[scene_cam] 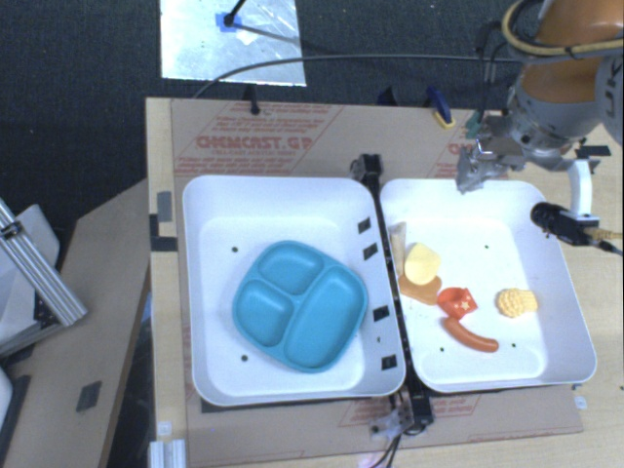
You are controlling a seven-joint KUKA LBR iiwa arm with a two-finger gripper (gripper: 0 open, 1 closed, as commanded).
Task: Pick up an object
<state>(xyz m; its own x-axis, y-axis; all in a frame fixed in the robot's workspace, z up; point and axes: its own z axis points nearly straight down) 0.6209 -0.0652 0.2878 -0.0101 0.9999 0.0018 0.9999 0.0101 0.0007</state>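
We see the claw (472,175) hanging over the far edge of the right bin (561,291), toward its far left corner, with the grey wrist and orange band of the arm (570,57) rising behind it to the right. We cannot tell from this slanted view whether the claw is released or clenched; nothing shows in it.

The things to choose from lie well nearer than the claw, in the middle of the right bin. Closest to the claw is a pale yellow rounded piece (422,261), resting on a flat tan slice (421,291). Just near and right of it is a small red piece (457,301), and touching or almost touching that, nearer still, an orange-brown sausage (472,336) lying at a slant. A bumpy yellow piece like a corn cob (516,303) sits apart to the right.

The left bin (210,261) holds a blue divided plate (300,305), and both bins rest on the desk (292,135).

We judge the step in hand to be the approach, with no target yet reached. To do it well, we would pick the corn cob, since it stands clear of its neighbours. We would bring the claw over it, turn it to close across the narrow width, then descend straight. The clustered pieces risk a crowded, slipping grasp.
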